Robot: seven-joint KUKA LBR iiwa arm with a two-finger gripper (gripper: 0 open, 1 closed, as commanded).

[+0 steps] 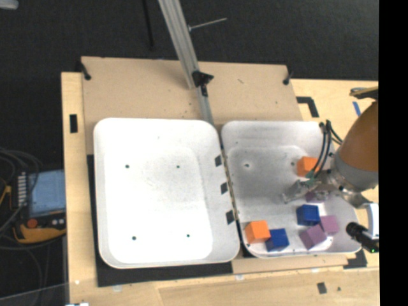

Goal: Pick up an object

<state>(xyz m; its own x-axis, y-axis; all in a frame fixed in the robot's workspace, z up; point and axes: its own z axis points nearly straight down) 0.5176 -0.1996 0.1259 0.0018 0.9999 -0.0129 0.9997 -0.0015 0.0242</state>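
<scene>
Currently my end effector [298, 192] sits low inside the right bin [268, 139], near its right wall; whether it is spread or pressed together I cannot tell. One orange block [306, 165] lies just beside it. Along the near wall lie a second orange block [257, 231], two blue blocks [277, 240] and two purple blocks [313, 236].

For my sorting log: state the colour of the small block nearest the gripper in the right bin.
Orange block, clearest in the camera view, beside the gripper.
</scene>
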